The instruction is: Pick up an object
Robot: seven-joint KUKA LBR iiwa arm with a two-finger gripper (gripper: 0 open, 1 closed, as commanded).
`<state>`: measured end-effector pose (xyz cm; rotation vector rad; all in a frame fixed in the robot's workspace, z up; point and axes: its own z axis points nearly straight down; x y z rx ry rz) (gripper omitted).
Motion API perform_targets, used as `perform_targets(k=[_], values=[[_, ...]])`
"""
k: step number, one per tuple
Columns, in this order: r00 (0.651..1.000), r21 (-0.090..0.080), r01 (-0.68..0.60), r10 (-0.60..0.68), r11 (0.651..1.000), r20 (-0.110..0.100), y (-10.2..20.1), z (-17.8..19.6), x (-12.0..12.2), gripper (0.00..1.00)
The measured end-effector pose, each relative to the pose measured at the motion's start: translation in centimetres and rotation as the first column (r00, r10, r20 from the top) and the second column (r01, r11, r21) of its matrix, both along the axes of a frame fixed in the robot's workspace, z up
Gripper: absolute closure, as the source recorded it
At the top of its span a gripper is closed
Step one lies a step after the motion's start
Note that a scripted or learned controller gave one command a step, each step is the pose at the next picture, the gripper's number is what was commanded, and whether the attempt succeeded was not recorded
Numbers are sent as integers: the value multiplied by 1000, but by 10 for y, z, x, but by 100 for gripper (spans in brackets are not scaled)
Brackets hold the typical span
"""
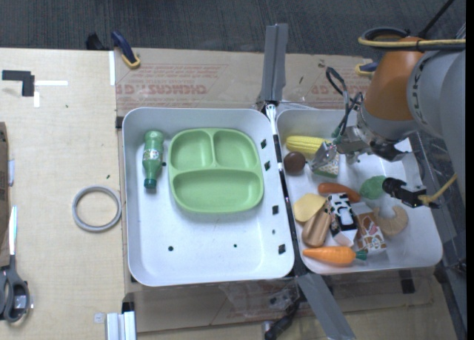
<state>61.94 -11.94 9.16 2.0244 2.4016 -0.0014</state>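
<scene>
White bins: two were counted, the left bin [148,250] and the right bin [422,246].
Green divided plates: one [216,170], seen in the left bin.
Green bottles: one [152,158], just left of the plate.
Carrots: one [331,255], right of the plate.
Corn cobs: one [304,144].
Tape rings: one [97,207], left of the plate.
Scissors: one pair [13,287].

Cut off by the right edge: grey arm [444,87], most of its body out of frame. Hidden under the wrist: far corner of the right bin [415,253]. Fingers of the gripper [333,155] too small and cluttered to tell. Cut by the left edge: scissors [13,290]. Partly covered by neighbours: black-and-white toy [341,211], small printed box [369,236].
</scene>
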Motion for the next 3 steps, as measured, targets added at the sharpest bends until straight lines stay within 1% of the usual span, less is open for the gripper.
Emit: perform_targets(k=[1, 2, 3], values=[[992, 1, 129, -129, 992, -2, 5, 0, -69, 0], [991, 0, 132, -132, 991, -2, 4, 9, -69, 100], [996, 0, 87, -87, 996, -1, 56, 100, -40, 100]])
